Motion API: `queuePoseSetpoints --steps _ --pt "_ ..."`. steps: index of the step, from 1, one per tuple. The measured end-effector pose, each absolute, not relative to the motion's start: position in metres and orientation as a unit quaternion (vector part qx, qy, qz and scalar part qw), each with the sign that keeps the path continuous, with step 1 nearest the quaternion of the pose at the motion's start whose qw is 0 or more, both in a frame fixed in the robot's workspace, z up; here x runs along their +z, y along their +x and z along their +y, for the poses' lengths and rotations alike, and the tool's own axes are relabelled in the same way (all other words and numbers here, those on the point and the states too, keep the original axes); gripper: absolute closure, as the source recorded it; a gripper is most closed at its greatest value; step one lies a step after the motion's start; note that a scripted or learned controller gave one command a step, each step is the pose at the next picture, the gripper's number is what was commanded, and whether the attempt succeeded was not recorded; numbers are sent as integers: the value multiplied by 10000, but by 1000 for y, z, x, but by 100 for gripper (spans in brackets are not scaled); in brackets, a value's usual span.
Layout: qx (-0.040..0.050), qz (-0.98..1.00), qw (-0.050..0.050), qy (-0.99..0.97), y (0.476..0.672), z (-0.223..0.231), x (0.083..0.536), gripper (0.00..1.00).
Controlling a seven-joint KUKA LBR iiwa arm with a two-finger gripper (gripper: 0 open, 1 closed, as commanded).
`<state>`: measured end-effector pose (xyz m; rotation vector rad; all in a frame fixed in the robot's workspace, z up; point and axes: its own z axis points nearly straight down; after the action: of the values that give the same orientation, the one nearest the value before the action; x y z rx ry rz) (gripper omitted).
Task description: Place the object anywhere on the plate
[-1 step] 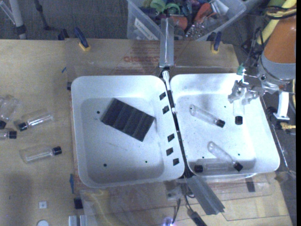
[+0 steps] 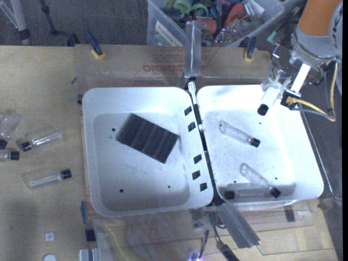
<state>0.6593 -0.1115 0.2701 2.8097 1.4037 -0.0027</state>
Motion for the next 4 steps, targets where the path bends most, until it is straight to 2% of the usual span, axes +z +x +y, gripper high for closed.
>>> queuePoseSetpoints --steps 1,2,3,4 --pt "-22 3440 -9 9390 660 -8 269 100" --pt "14 990 4 9951 626 38 414 100" --pt "14 989 4 9951 659 92 415 100" --pt "-16 1020 0 9948 624 124 142 100"
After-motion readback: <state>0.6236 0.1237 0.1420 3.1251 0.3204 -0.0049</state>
